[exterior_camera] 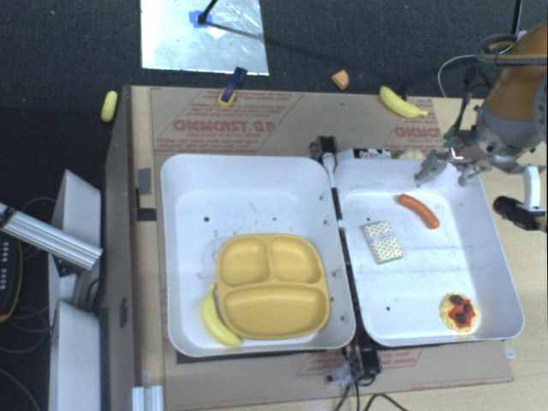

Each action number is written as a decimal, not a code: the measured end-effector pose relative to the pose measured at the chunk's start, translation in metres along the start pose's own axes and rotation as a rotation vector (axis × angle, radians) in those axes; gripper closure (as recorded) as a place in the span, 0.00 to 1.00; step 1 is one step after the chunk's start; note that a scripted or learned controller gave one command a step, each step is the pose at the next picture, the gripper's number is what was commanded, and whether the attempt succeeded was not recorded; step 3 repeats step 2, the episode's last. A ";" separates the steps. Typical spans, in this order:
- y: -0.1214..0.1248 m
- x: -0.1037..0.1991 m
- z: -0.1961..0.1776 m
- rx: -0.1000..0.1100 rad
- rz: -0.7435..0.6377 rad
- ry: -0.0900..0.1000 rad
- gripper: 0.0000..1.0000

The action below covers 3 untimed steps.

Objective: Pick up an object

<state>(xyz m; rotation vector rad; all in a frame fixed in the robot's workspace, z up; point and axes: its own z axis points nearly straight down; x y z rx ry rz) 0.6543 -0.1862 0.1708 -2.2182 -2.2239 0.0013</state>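
In the right bin [488,255] lie an orange sausage [418,211], a small checkered packet [382,241] and a little pizza toy [459,312]. My gripper [447,173] hangs over the bin's far right corner, up and to the right of the sausage. Its two fingers are spread apart with nothing between them. The left bin [188,229] holds a yellow divided tray [272,283] with a banana [217,318] tucked against its lower left edge.
Beyond the bins, a second banana [401,103] and a small orange piece [341,79] lie on the bench. A yellow object [109,105] sits at the far left. A foil sheet [203,22] lies at the back. A black hinge strip [336,229] divides the bins.
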 end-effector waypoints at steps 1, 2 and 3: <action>-0.008 0.018 0.087 -0.001 -0.002 0.001 0.00; -0.006 0.018 0.075 -0.006 -0.004 0.000 1.00; -0.006 0.018 0.075 -0.006 -0.004 0.000 1.00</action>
